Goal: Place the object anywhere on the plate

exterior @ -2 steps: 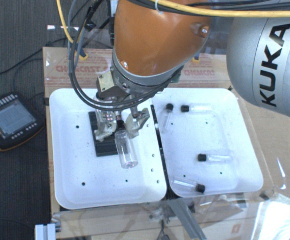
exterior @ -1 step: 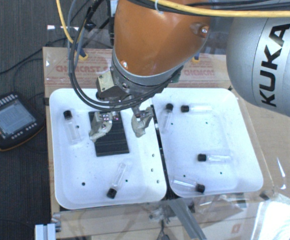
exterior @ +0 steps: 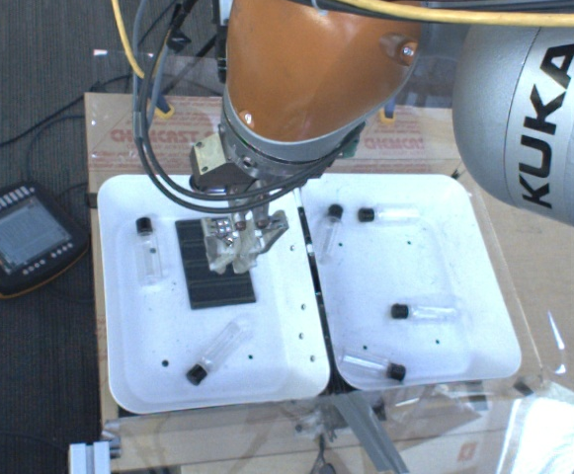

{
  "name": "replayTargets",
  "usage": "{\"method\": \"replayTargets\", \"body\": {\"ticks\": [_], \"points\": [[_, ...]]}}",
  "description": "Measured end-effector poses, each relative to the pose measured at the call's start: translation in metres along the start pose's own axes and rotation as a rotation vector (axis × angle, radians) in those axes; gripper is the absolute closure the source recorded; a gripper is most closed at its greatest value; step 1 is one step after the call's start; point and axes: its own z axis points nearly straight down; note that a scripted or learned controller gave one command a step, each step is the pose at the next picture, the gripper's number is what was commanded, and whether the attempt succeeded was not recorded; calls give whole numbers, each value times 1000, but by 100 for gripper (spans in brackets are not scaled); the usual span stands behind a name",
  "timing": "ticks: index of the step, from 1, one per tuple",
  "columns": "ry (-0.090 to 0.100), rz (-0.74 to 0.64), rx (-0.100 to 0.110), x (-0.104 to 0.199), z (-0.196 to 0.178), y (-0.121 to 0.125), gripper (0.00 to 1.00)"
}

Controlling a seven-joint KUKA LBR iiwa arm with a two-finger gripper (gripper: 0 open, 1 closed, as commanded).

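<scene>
The grey arm (exterior: 524, 97) with its orange band (exterior: 311, 52) reaches in from the right and hangs over the left bin (exterior: 119, 363), its pincer (exterior: 239, 250) pointing down onto the upper right part of a dark ribbed plate (exterior: 212, 275) that lies flat in the middle of that bin. The metal fingers (exterior: 267, 233) stand a little apart, but whether they are released or clenched on something cannot be told from this slant, since the pale shape between them may be a vial or part of the pincer itself. 2 clear vials with black caps lie loose in the left bin: one vial (exterior: 146, 247) near the upper left, upright along the bin's length with its cap at the top, well apart from the plate, and another vial (exterior: 215, 352) below the plate, lying at a slant with its cap toward the lower left. The right bin (exterior: 484, 265) touches the left one along the middle seam and holds 4 more capped vials: one (exterior: 328, 230) just beside the seam at the top, one (exterior: 390, 214) lying crosswise near the upper edge, one (exterior: 423, 312) toward the middle right, and one (exterior: 373, 366) near the lower edge. Both bins rest on the brown tabletop (exterior: 119, 131), and a black handheld controller (exterior: 20, 237) with a grey screen lies on the dark floor to the left.
</scene>
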Motion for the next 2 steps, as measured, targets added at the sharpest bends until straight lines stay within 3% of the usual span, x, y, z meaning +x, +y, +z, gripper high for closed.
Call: {"method": "replayTargets", "body": {"ticks": [1, 2], "points": [[7, -357, -3, -4, 70, 0, 100], [5, -672, -7, -2, 107, -11, 100]]}}
